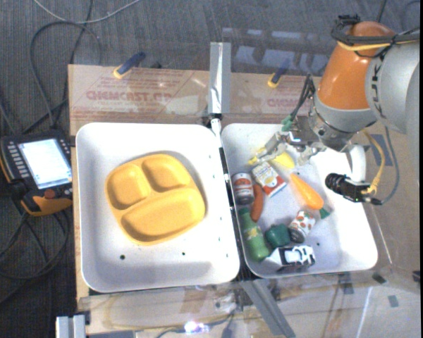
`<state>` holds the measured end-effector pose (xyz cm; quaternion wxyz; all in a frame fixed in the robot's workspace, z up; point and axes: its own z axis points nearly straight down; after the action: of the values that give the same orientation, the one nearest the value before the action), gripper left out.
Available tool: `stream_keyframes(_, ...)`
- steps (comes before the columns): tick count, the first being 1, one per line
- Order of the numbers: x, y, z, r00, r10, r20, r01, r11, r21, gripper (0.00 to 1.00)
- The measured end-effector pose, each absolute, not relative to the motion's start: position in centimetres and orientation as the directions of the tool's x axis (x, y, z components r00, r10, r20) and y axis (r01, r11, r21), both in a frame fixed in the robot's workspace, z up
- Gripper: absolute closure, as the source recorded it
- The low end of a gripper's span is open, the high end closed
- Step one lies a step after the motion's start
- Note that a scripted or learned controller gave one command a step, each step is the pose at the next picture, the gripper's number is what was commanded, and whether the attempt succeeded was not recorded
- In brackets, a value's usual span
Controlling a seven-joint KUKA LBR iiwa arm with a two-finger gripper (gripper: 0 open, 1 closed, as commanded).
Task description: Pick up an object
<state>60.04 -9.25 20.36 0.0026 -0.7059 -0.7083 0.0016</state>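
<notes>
My gripper (285, 148) hangs over the back of the right bin (352, 248), just above a yellow item (283, 161) and a white and red carton (268, 177). Its fingers stand apart with nothing between them. An orange carrot (307, 192) lies to the right of the carton. A small can (242, 186) stands by the bin's left wall, with a green bottle (252, 235) in front of it. A small jar (302, 223), a dark green piece (278, 236) and a black and white toy car (296, 257) lie near the front.
The left bin (99, 259) holds a yellow divided plate (155, 197). A metal divider (215, 83) rises at the back between the bins. A teach pendant (39, 164) lies off the bench at left. The arm's orange band (349, 76) and a black cable (349, 186) overhang the right bin's right side.
</notes>
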Motion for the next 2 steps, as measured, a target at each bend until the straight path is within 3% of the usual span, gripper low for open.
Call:
stream_keyframes(1, 58.7, -15.3, 23.2, 0.018, 1.0, -0.001, 1.0, -0.018, -0.004, 0.0)
stream_keyframes(2, 57.0, -21.7, 17.5, 0.07, 0.998, -0.002, 0.998, -0.07, -0.006, 0.0)
